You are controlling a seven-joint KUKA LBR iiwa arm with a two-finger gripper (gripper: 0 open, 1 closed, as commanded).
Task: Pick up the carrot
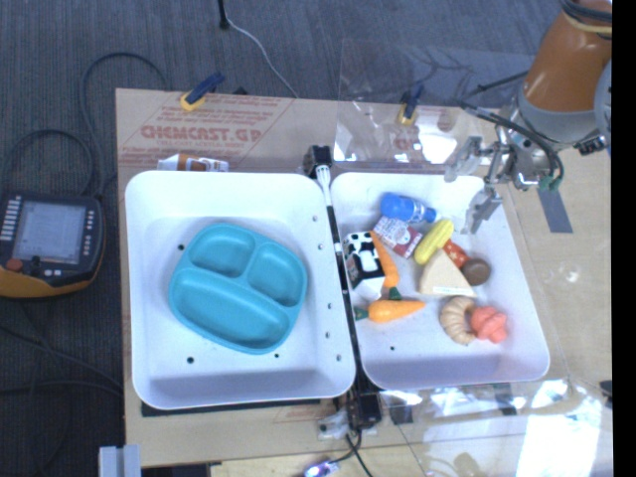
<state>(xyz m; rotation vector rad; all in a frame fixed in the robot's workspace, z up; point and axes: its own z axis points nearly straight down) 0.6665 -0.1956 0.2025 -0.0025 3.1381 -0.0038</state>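
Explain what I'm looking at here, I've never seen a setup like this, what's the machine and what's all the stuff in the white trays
This is one picture from a camera fixed above a workbench, looking down at a slant. The grey and orange thing at the top right is a robot arm; its gripper hangs over the far edge of the right bin, with nothing between its fingers. Its job is to pick up the carrot, the orange piece near that bin's left side. Around it lie other toy foods: a blue bottle, a yellow banana, a croissant and more. The left bin holds a blue divided plate. The screen on the far left is a handheld control unit.
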